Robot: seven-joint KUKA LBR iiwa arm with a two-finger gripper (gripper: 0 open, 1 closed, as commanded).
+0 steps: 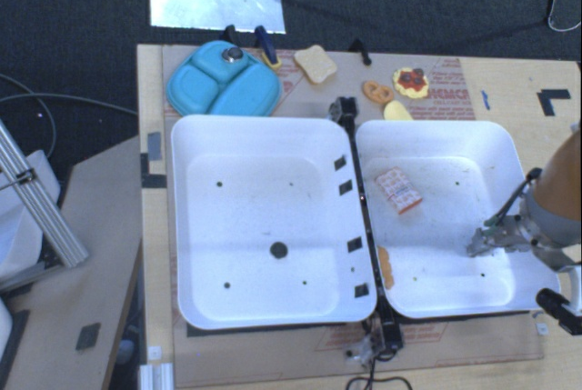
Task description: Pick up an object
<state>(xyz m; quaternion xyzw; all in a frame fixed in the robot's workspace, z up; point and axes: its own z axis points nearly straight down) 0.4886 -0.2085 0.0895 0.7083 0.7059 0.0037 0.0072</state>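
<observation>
Near counter edge: cable clutter [377, 347] sits at the junction below the two bins. Small orange item [385, 267] lies against the divider, at the near-left corner of the right bin [491, 302].

Claw [482, 245] is low over the right bin, near its right wall, arm [555, 206] entering from the counter's right edge. Finger spread not resolvable at this angle: cannot tell how open it is. Nothing visible between the fingers, so no hold recorded.

Candidate target: small red-and-white packet [398, 190], lying flat toward the left-centre of the right bin, well apart from the claw. Left bin [209, 143] holds one dark round piece [278, 249] near its middle.

Far counter edge, outside the bins: blue tray [224, 81], bread slice [316, 64], pretzel [376, 91], red-topped pastry [412, 82], yellow piece [397, 111].

Risks, judged from this layout:
- Claw descends where it hangs, closes on bare bin floor; no object beneath it.
- Packet is flat and thin; fingers may skid over it or push it toward the divider.
- Orange item is tight against the wall, leaving little room for a finger.
</observation>
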